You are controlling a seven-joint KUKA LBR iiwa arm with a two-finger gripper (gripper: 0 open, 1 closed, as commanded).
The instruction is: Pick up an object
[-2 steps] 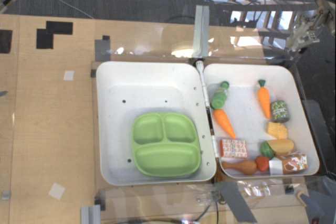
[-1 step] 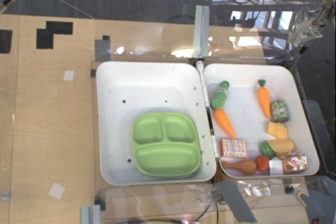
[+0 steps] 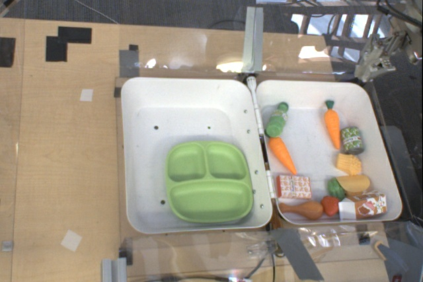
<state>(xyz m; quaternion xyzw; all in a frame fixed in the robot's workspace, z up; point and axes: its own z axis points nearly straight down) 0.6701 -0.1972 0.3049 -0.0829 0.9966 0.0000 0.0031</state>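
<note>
While the gripper hangs beyond the far right corner of the right bin, whether it is released or clenched cannot be told. Inside that bin, one carrot lies near the right wall, its long axis running front to back, green top pointing away. A second carrot slants, tip toward the front right. The left bin holds a green tray.

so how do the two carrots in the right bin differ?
The left carrot is longer and lies diagonally, tip toward the lower right, touching the green bottle. The right carrot is shorter, lies nearly straight up-down in the view, and stands clear of the bottle. Both are orange with green tops.
</note>
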